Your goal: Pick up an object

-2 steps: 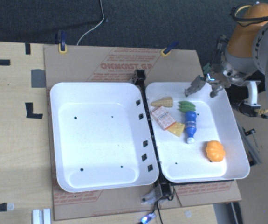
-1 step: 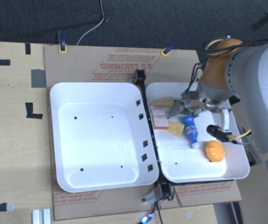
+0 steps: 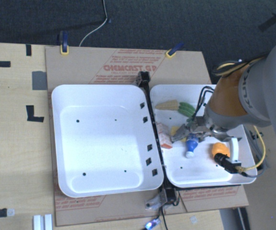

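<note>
Over the right bin: tool low among small objects

Under the tool (image 3: pixel 188 131), in the right bin (image 3: pixel 200 176): blue-and-white tube (image 3: pixel 191 146), just below its tip; contact not discernible. Orange item (image 3: pixel 220 150) to its lower right. Green item (image 3: pixel 186 108) above it; tan piece (image 3: pixel 166 105) to its upper left. Left bin (image 3: pixel 99 95) alongside on the tabletop (image 3: pixel 13 143). Tool's grip: cannot be judged.

We note the grey arm (image 3: pixel 253 92) entering from right, orange band above wrist, gripper (image 3: pixel 188 131) lowered, pointing left.

Blue-white tube (image 3: pixel 191 146), orange obj (image 3: pixel 220 149), green item (image 3: pixel 186 109), tan piece (image 3: pixel 166 105), all in right bin (image 3: pixel 200 176)
</note>
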{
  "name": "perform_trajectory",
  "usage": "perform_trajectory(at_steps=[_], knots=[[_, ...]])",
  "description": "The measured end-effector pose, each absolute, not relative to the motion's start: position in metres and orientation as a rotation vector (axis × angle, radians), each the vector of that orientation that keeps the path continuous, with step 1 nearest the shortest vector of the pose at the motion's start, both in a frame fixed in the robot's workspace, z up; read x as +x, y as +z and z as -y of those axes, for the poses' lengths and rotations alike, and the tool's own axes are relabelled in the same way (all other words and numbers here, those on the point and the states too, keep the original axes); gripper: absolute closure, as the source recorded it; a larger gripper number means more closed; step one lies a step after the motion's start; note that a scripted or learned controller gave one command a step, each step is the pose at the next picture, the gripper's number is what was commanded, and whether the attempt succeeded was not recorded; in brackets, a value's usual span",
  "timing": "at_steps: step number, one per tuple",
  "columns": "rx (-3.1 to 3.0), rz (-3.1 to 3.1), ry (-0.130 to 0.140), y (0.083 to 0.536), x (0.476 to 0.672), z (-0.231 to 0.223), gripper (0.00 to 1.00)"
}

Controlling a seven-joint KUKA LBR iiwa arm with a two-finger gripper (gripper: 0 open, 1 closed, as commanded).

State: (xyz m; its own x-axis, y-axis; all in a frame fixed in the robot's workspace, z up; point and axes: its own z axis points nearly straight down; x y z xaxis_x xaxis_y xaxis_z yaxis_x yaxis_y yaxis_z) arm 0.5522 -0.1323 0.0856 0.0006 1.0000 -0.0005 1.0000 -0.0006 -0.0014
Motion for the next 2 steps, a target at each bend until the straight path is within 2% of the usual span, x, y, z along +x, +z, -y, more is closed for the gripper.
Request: perform_trajectory(at_steps=[1, 2], knots=[[-2.222, 2.224, 0.001, 0.095, 0.554, 0.133, 1.00], [-2.215, 2.233, -0.010, 0.189, 0.547, 0.066, 1.00]])
